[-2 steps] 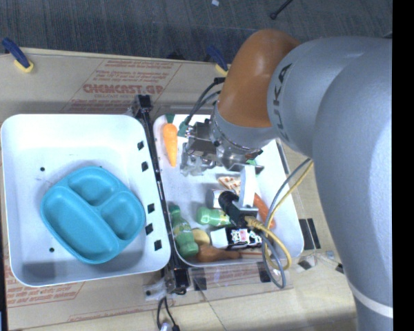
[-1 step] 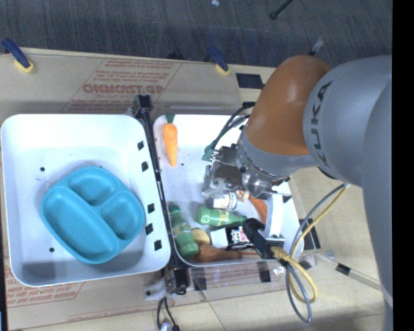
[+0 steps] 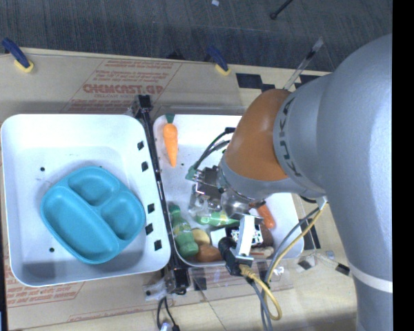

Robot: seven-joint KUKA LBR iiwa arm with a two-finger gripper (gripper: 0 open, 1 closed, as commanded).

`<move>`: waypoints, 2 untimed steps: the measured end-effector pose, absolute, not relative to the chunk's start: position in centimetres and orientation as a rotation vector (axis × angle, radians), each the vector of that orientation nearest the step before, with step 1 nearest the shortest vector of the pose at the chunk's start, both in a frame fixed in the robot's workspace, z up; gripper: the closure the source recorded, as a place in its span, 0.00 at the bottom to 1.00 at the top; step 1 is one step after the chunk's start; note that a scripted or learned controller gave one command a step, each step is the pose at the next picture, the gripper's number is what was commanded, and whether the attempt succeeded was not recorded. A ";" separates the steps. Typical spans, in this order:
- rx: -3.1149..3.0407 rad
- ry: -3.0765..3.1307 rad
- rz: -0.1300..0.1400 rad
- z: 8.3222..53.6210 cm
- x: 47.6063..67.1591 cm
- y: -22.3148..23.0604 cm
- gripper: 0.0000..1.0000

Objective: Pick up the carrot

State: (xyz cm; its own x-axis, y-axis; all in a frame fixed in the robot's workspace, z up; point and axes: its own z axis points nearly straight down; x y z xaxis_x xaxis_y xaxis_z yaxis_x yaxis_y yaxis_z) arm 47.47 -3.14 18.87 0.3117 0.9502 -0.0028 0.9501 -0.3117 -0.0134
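Carrot (image 3: 170, 143) lies at the far left of the right bin (image 3: 193, 124), its long axis running toward the back wall. The gripper (image 3: 210, 202) hangs nearer the front, over mixed toy food (image 3: 193, 238).

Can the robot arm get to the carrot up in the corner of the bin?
Probably yes. The carrot lies by itself near the right bin's far-left corner, with nothing on top of it. The gripper is lower down over the other toys, so it has to move up.
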 end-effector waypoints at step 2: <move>-2.571 -1.790 0.017 21.8 47.5 2.2 1.00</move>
State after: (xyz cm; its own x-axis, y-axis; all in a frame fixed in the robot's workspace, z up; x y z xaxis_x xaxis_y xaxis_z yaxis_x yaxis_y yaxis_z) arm 47.49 2.21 21.83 0.3472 0.9378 -0.0036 0.9377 -0.3472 -0.0132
